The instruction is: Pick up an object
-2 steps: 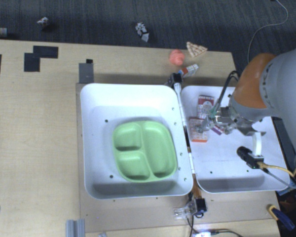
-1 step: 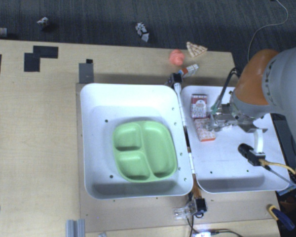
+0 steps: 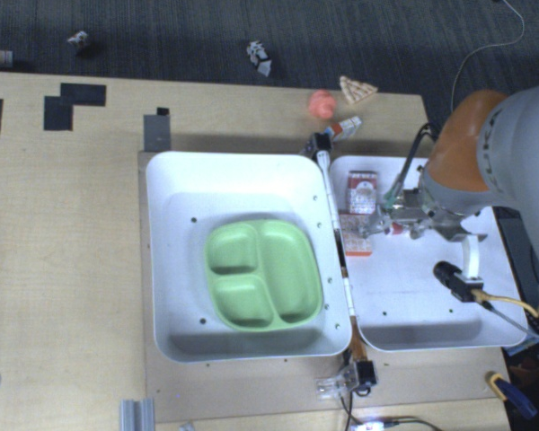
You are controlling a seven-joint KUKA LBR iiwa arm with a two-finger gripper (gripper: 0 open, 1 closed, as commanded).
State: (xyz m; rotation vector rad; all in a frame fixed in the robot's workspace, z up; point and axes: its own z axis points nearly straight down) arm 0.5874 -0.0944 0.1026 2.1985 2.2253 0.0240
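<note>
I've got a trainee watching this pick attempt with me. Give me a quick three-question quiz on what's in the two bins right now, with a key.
1. True or false: the green tray lies in the left bin.
2. How many compartments does the green tray have? A) two B) three C) five
3. Fill in: the gripper is over the ____ bin, close to the red and white packet.

Key:
1. True.
2. B, two smaller ones on the left side and one long one on the right.
3. Right; the right bin holds the packet near its upper left corner.
</note>
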